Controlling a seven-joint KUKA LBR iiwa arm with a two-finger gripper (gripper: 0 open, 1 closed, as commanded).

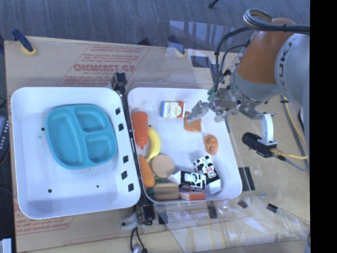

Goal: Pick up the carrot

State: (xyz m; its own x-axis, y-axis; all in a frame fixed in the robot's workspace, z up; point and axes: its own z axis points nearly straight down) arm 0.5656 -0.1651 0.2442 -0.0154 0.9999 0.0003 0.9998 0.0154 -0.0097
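Note:
The carrot [147, 172] is a small orange tapered piece lying against the left wall of the right bin [227, 141], between a banana and a brown block. My gripper [209, 112] hangs over the upper right part of that bin, well to the right of the carrot and farther back. Its fingers stand open with nothing between them. An orange wedge [193, 124] lies just below the left finger.
The right bin also holds a red-orange bottle [139, 128], a banana [154, 143], a tan round piece [162, 165], a small carton [172, 109], an orange pretzel shape [211, 143] and cow-patterned boxes [202, 174]. In the left bin [26, 194] sits a blue divided tray [81, 135].

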